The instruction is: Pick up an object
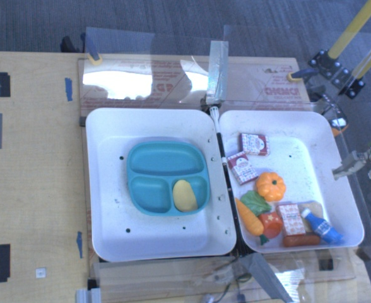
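Observation:
The right bin (312, 126) holds several toy foods. Two red-and-white packets (253, 144) (242, 167) lie near its far left. An orange pumpkin (270, 186) sits mid-bin, with a green leaf (253, 202), a carrot (249, 218) and a tomato (271, 223) in front of it. A third packet (291, 218), a blue bottle (321, 226) and a brown sausage (301, 240) lie at the near right. A grey part of my gripper (356, 164) pokes in at the view's right edge, just outside this bin's right rim and apart from every object.
The left bin (103, 169) bears a teal divided plate (166, 160) with a yellow lemon-like piece (184, 196) in its near right compartment. Clear plastic sheeting (147, 81) lies behind both bins. Yellow stand bars (356, 24) rise at the far right.

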Action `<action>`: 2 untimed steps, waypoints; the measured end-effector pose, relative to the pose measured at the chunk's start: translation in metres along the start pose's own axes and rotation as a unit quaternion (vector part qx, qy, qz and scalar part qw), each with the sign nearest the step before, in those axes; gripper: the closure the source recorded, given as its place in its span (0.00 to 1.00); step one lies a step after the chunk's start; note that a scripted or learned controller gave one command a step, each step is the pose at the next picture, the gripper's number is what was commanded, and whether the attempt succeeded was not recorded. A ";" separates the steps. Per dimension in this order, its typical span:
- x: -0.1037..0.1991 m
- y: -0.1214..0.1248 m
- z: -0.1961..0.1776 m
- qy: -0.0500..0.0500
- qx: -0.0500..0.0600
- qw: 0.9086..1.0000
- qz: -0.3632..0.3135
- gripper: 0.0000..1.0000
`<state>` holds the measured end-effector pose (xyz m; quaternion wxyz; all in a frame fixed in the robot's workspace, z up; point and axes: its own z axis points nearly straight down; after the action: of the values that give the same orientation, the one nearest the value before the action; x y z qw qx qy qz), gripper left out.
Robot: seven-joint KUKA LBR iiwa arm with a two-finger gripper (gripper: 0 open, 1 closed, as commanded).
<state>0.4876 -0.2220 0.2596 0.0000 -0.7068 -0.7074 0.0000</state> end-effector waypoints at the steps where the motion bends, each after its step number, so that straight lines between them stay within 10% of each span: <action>1: -0.002 -0.007 -0.074 -0.003 -0.004 0.979 -0.203 0.00; 2: 0.049 0.014 0.069 0.002 0.002 0.948 -0.320 0.00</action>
<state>0.5013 -0.1726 0.1911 0.0034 -0.4437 -0.8962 -0.0001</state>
